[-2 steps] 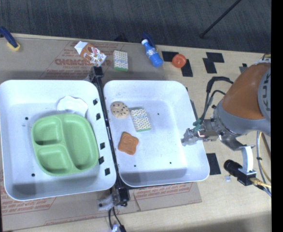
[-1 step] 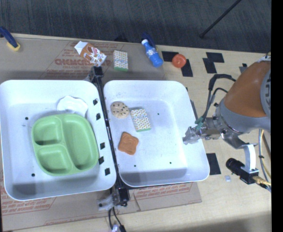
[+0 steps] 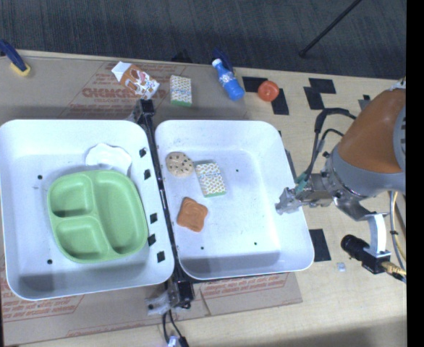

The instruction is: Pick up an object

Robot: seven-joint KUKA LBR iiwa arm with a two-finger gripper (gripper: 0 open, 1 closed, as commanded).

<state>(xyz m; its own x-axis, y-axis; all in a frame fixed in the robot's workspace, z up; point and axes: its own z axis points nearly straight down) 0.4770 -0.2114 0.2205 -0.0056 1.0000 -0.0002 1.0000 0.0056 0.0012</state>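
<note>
Two shallow white plastic bins sit side by side on a cardboard-covered bench. In the left bin (image 3: 24, 194) we see a pale green three-compartment plate (image 3: 96, 215) with a small white lid-like piece (image 3: 109, 155) just beyond its far edge. In the right bin (image 3: 255, 165) we find three candidate objects near its left wall: a round speckled cookie (image 3: 178, 164), a rectangular patterned packet (image 3: 210, 178) just beside it, and an orange toast-shaped piece (image 3: 192, 214) nearer the camera. The grey two-finger gripper (image 3: 284, 202) hangs at the right bin's right rim, well apart from all three; we cannot tell its opening, and nothing visible lies in it.
</note>
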